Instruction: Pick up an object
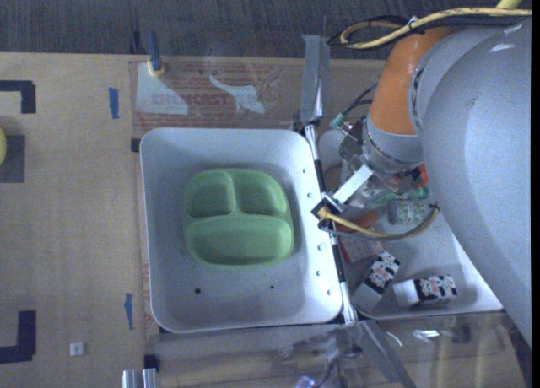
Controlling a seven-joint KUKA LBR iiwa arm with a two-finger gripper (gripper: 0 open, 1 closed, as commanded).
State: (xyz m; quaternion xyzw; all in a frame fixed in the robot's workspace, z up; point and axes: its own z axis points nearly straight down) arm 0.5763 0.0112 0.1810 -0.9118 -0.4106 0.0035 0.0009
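Note:
A green divided plate [239,216] lies in the middle of the left bin [160,167]. In the right bin [472,293] sit two small black-and-white cow-patterned boxes, one [382,271] near the bin's left wall and one [434,288] to its right. A clear bottle with a green part [411,210] lies just above them. A reddish flat piece [361,248] lies beside the first box. My gripper [389,184] hangs low over the upper part of the right bin, close to the bottle, under the orange-banded wrist [403,91]. The wrist hides much of it.
The big grey arm [481,158] covers the right bin's right side and far end. A raised white wall [331,234] divides the two bins. Blue and black tape marks lie on the wooden bench at the left [113,102].

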